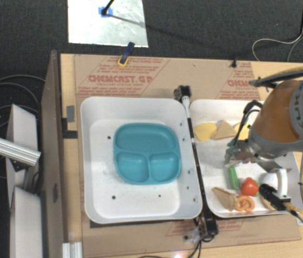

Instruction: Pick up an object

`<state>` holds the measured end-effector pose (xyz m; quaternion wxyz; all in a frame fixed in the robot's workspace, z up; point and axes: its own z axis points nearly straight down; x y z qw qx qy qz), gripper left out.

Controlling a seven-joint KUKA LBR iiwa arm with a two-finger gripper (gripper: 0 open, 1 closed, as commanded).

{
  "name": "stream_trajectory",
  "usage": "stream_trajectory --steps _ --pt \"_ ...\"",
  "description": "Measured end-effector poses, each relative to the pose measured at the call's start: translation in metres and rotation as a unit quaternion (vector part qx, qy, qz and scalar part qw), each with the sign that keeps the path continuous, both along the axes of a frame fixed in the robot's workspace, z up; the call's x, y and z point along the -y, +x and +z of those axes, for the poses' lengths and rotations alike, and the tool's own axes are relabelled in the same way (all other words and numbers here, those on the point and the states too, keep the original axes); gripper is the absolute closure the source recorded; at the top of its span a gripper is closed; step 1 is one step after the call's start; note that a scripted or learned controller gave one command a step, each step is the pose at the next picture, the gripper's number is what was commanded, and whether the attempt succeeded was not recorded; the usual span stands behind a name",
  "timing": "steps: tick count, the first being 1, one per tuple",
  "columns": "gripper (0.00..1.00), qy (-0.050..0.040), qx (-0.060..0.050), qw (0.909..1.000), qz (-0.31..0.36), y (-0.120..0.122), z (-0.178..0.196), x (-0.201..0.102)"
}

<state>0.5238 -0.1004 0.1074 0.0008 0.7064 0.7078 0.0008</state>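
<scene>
Since the gripper [236, 156] is lowered in the right bin [216, 206] over the upper end of the green stick [232, 176], whether it is open cannot be told, and a centred closure before lifting is advised

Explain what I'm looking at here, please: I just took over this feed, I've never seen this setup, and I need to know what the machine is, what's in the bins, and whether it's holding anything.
You see one fixed camera looking down at a slant on a bench with two shallow white bins. The grey and orange mass at right is the robot arm; its gripper hangs low in the right bin. The left bin holds a teal divided plate. The right bin holds toy food: a yellow piece, a tan wedge, a green stick, a red tomato, an orange ring and another tan wedge. I cannot tell whether the gripper holds anything.
</scene>
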Motion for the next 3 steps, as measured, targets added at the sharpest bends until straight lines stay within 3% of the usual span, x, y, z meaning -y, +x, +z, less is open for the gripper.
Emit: stream_trajectory --steps 1,2,3 --pt "1.00 -0.0001 0.005 1.0000 0.003 -0.007 0.124 -0.027" --pt "0.00 -0.0001 0.000 1.0000 0.001 -0.008 0.117 -0.026" --pt "0.00 -0.0009 -0.002 1.0000 -0.001 0.044 -0.015 0.010"
